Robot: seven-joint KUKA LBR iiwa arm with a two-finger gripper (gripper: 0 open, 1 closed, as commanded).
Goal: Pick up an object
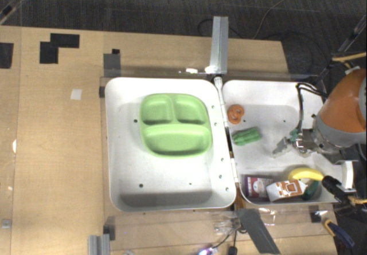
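In the right bin, the gripper hangs low over bare floor, nothing between its fingers, seemingly parted. A green block lies at its nine o'clock, a banana at five, both near enough to try.
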